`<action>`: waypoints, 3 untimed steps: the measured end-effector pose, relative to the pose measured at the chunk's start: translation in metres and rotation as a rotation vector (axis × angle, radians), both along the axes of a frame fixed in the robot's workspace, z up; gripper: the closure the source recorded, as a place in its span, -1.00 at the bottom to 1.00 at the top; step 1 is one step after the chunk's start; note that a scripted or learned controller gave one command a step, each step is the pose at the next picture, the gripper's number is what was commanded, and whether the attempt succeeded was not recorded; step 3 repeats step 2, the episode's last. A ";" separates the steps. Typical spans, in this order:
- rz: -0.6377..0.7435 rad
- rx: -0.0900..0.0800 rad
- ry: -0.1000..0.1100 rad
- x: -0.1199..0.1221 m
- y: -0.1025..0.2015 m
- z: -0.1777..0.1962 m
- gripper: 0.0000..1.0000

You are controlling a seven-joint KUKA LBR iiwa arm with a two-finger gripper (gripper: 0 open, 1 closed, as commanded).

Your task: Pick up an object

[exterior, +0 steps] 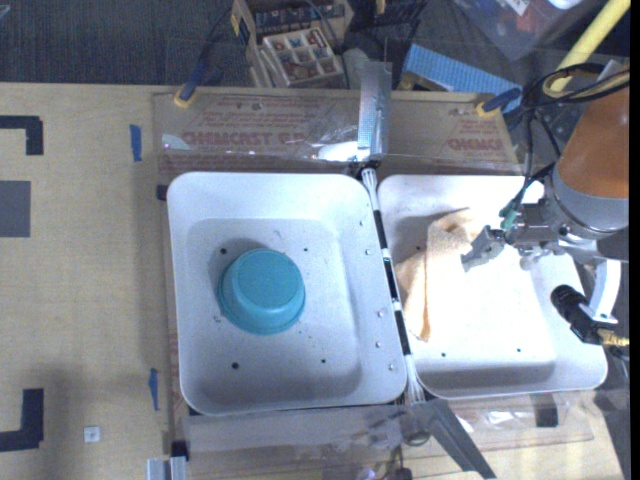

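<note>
The two-finger gripper (pixel 480 253) hovers right of centre over a crumpled tan cloth (pixel 425 278); its fingers' state I cannot tell. Approach step; next, descend onto the cloth.

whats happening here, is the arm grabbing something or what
A robot arm reaches in from the right, its gripper over the right bin, near a crumpled tan cloth lying against that bin's left wall. Nothing shows between its fingers. A teal bowl sits upside down in the left bin, untouched.
</note>
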State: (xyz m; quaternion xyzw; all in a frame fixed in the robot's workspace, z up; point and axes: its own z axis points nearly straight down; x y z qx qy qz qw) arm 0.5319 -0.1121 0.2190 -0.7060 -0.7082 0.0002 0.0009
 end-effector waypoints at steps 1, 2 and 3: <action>-0.058 -0.002 -0.004 0.115 -0.029 -0.074 -1.00; 0.044 -0.002 -0.005 0.136 -0.002 -0.132 -1.00; 0.044 -0.002 -0.005 0.136 -0.002 -0.132 -1.00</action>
